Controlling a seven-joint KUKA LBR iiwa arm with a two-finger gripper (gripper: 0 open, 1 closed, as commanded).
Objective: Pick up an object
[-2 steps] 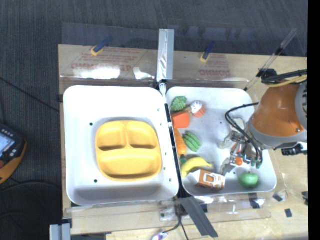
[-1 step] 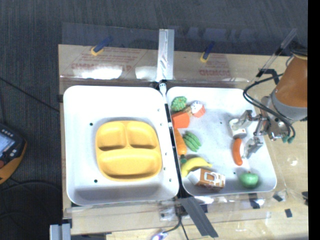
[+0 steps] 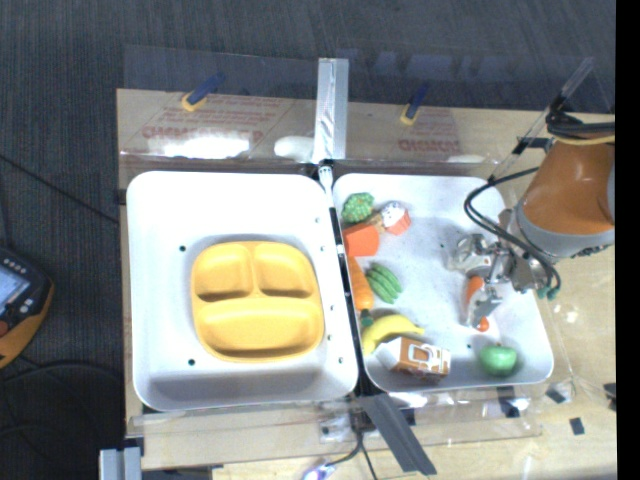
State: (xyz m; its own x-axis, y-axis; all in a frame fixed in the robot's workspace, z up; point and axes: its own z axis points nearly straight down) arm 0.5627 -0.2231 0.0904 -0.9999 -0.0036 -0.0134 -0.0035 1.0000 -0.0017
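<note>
My gripper (image 3: 484, 280) hangs low over the right part of the right bin (image 3: 440, 193), reaching in from the right under the orange wrist band. A small orange piece with a red tip (image 3: 475, 296) sits right at the gripper's lower end, partly covered by it. Whether it is held or lying on the bin floor is unclear. A green apple (image 3: 498, 358) lies just below, near the bin's front right corner.
Along the right bin's left side lie a green leafy toy (image 3: 358, 208), a white-and-orange item (image 3: 396, 218), an orange block (image 3: 362, 242), a green pickle (image 3: 384, 284), a banana (image 3: 388, 330) and a brown box (image 3: 420, 358). The left bin (image 3: 160, 218) holds a yellow divided tray (image 3: 258, 298).
</note>
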